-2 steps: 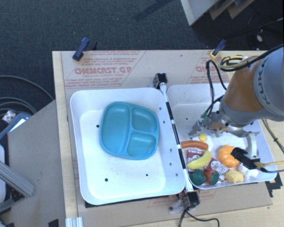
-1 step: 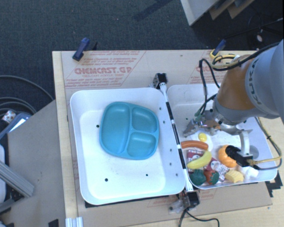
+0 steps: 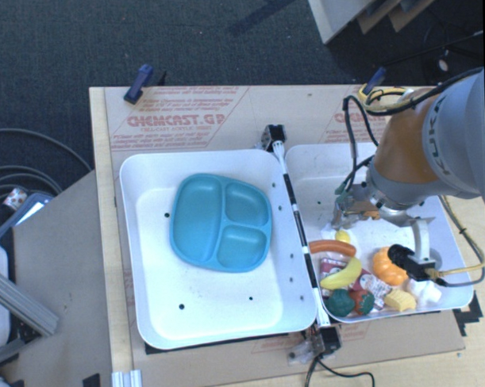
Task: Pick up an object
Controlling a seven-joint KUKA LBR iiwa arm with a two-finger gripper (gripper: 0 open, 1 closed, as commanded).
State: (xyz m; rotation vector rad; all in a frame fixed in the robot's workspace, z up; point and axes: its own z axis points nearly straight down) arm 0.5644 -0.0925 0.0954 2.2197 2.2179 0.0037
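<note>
My gripper hangs low over the right bin, near its left-middle floor, with the grey and orange arm reaching in from the right. Just in front of it lies an orange-red sausage, a little apart from the gripper tip. Behind that sits a pile of toy food: a yellow banana, an orange fruit, a green piece and a pale yellow piece. I see nothing held in the gripper.
The left bin holds a blue divided plate lying flat. A black-edged divider runs between the two bins. The far half of the right bin has bare white floor. Cables run along the arm.
</note>
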